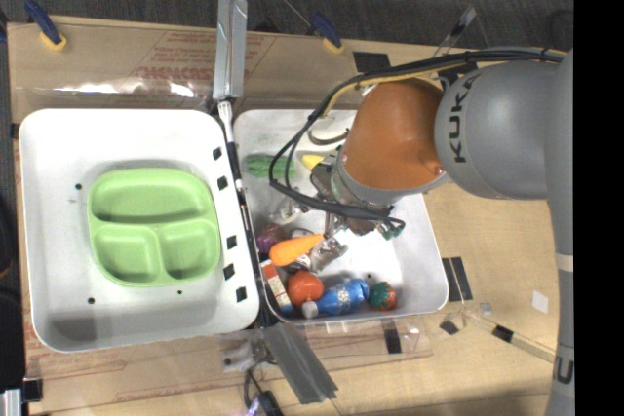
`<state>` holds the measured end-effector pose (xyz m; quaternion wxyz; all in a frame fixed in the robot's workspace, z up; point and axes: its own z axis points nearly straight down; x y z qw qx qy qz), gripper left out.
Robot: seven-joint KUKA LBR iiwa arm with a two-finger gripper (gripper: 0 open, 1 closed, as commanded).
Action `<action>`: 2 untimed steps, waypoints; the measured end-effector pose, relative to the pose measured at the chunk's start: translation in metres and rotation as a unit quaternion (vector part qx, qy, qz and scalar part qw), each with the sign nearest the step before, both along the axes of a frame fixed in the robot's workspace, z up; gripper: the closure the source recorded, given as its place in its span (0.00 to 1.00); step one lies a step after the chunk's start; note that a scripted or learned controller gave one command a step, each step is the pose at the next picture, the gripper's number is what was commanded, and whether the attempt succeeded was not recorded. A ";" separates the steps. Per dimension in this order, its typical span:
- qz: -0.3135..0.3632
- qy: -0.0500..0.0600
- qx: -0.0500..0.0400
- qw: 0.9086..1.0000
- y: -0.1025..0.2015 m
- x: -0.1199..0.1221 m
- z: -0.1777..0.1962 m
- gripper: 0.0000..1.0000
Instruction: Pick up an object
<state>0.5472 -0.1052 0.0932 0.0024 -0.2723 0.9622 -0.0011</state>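
Observation:
My gripper [330, 246] hangs below the orange wrist band, low inside the right bin [421, 260]. It sits just right of an orange carrot-shaped toy [291, 250]. Below it, along the bin's front wall, lie a red ball [304, 286], a blue bottle [342, 297] and a small red-and-green toy [382, 295]. A purple item [267, 237] lies left of the carrot. A green item [261, 166] and a yellow one [314, 161] lie toward the bin's back, partly hidden by the arm and its cables.
The left bin [49, 209] holds a green divided tray [152, 224]. A metal bar [230, 44] stands at the back between the bins. The big grey arm [507, 132] covers the right bin's back right part.

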 end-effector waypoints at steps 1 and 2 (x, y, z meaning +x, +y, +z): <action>0.085 0.001 0.000 0.996 -0.031 -0.001 -0.001 0.00; 0.096 -0.006 -0.006 0.995 -0.006 -0.025 0.004 0.00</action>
